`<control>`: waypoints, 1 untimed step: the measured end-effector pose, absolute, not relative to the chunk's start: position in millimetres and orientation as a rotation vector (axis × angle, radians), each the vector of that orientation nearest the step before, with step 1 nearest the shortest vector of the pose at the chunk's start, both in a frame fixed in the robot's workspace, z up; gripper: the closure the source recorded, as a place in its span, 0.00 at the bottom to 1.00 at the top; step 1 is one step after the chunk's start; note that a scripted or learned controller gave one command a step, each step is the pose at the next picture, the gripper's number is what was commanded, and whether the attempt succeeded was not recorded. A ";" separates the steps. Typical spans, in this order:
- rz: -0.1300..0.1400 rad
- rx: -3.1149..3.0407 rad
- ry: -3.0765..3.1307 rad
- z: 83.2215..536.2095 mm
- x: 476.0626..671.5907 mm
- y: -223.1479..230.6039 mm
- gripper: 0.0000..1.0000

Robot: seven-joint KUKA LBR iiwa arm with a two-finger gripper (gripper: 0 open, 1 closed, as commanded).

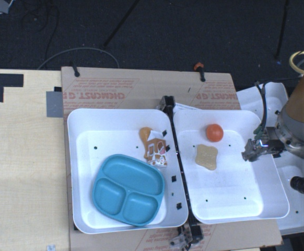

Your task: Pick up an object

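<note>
In the right bin (230, 203) lie a red-orange ball (214, 133) near the back and a flat tan piece (207, 157) just in front of it. The left bin (84, 140) holds a blue divided plate (128, 189), a small printed packet (156, 152) and a brown piece (145, 134) behind the packet. My gripper (250, 152) hangs over the right bin's right side, to the right of the tan piece and apart from it. Nothing shows between its fingers.
A black divider bar (175, 161) runs between the two bins. Brown cardboard (141, 90) lies under them, on a light wooden bench (21, 161). The arm (293, 124) comes in over the right bin's right rim. Cables trail across the dark floor behind.
</note>
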State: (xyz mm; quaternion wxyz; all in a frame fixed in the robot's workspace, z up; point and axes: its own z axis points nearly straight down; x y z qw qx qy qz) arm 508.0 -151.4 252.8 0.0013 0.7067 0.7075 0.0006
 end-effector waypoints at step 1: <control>0.000 2.218 2.229 251.8 520.1 -104.5 1.00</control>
